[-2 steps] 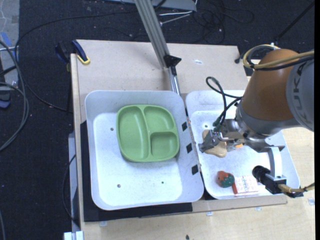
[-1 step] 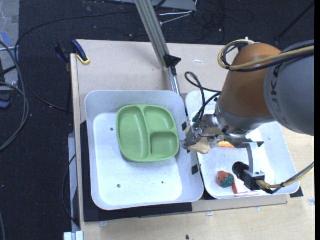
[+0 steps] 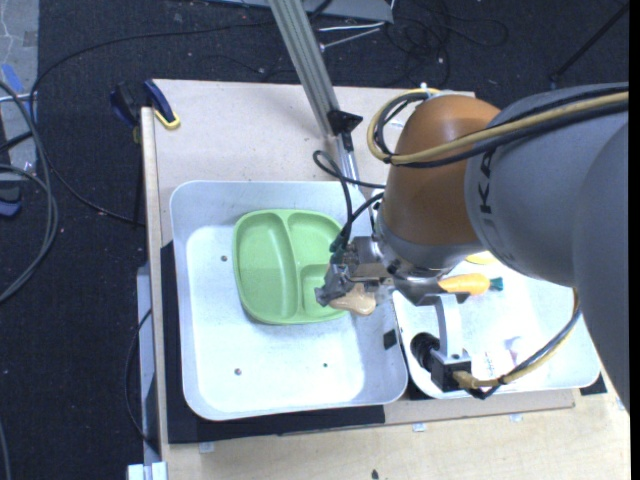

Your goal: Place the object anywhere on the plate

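Arm (image 3: 500, 188) hides most of right bin (image 3: 560, 368); tan object (image 3: 357, 303) at pincer (image 3: 335, 290) unidentifiable.

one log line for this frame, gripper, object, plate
gripper: over plate's right edge, left bin | object: tan item at gripper tip, grasp unclear | plate: green, divided | status: placing not confirmed
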Tool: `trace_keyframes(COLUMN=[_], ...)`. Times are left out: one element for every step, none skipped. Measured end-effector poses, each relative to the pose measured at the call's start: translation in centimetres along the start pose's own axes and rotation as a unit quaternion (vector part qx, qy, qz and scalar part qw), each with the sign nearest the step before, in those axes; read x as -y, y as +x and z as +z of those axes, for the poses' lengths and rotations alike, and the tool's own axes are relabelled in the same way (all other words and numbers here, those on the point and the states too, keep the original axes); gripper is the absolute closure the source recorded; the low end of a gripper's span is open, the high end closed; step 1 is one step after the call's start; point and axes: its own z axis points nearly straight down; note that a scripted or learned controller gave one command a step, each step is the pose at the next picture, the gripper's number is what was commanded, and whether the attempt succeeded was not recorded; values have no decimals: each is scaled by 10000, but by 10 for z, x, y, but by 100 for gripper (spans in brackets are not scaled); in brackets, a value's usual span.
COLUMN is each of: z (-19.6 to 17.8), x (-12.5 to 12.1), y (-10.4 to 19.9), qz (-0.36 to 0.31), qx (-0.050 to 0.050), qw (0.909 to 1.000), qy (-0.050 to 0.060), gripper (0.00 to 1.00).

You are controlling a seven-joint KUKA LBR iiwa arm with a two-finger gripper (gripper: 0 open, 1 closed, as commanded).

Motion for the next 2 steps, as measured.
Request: trace_keyframes(z=[-4,-4], x=[-9,-9], y=[49,46], qz=[-1,26], qx=[-3,7], qw=[10000,10000], qy=[-16,-7], gripper=[100,0])
